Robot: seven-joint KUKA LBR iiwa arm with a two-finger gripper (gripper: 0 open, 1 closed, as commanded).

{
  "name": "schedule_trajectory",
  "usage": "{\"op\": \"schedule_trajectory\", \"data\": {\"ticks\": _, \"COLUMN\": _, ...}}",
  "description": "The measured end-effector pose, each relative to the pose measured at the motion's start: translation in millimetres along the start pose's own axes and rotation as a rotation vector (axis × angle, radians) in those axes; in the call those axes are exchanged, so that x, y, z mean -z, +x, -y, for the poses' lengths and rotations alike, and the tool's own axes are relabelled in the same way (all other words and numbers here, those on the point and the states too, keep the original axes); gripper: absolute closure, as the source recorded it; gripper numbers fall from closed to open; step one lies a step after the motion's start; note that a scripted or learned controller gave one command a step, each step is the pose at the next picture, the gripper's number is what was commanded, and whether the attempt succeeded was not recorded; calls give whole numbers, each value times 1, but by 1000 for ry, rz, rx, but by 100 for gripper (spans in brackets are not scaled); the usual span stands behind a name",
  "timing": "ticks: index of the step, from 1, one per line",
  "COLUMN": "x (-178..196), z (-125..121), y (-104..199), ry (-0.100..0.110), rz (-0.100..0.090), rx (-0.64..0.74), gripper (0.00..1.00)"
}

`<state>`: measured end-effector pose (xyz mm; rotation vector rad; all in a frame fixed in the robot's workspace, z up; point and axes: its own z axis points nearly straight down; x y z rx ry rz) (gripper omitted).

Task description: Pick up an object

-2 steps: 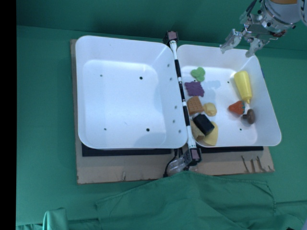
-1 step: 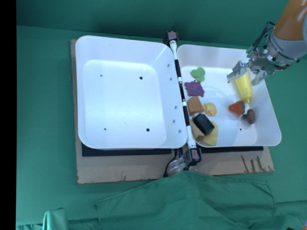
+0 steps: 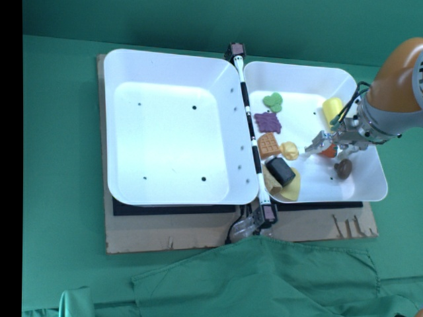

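Note:
The right bin [image 3: 370, 191] holds several small objects. My gripper [image 3: 328, 146] hangs low over its right half, open, with one finger [image 3: 314, 143] to the left and the other to the right of a red-orange object [image 3: 328, 152]. That object lies on the bin floor, partly hidden by the gripper. A brown lump [image 3: 343, 169] sits just below and right of the gripper. A yellow cylinder [image 3: 332, 109] lies just above it.
Along the right bin's left side lie a green piece [image 3: 272, 100], a purple piece [image 3: 267, 121], an orange waffle [image 3: 268, 144], a small yellow piece [image 3: 289, 150] and a black block [image 3: 280, 171] on a yellow wedge [image 3: 291, 189]. The left bin [image 3: 112, 111] adjoins it.

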<state>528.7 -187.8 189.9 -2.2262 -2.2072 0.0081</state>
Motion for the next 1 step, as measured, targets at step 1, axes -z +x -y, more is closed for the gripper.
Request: {"op": "schedule_trajectory", "data": {"ticks": 1, "x": 17, "z": -5, "y": -1, "ry": -18, "rz": 7, "rx": 1, "gripper": 100}}
